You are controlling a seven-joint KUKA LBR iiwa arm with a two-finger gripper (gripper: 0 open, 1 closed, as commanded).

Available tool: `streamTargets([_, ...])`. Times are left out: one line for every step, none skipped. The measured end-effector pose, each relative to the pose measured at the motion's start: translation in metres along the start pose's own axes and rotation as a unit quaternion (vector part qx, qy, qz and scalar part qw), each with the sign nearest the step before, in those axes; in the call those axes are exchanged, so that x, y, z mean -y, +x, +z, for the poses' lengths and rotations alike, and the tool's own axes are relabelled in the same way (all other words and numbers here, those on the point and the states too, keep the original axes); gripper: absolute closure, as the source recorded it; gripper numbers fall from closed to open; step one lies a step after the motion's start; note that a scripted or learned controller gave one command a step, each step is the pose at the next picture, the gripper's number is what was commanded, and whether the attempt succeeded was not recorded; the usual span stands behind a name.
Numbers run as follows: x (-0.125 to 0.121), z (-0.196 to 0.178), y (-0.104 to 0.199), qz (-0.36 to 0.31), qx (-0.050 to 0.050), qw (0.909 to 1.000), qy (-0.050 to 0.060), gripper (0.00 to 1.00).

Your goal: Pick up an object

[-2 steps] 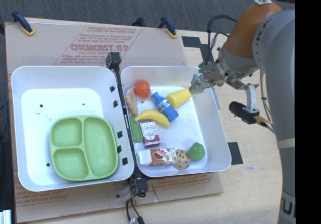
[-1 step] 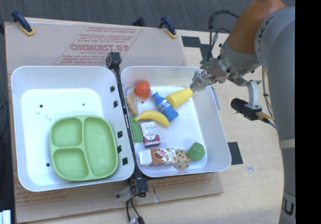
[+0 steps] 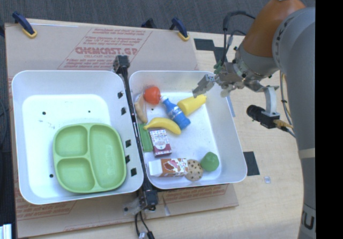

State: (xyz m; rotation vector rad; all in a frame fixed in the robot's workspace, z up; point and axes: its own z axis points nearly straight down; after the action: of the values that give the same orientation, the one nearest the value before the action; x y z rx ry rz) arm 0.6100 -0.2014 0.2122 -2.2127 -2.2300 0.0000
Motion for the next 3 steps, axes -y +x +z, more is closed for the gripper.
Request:
streamTargets([0.107, 0.121, -0.009, 0.001, -0.001, 1.0, 0.002, 0.0])
streamTargets([0.134, 0.121, 0.043, 0.0, -0.001, 1.0, 0.002, 0.0])
streamTargets([0.133, 0.111, 0.042, -0.002, -0.001, 1.0, 0.002, 1.0])
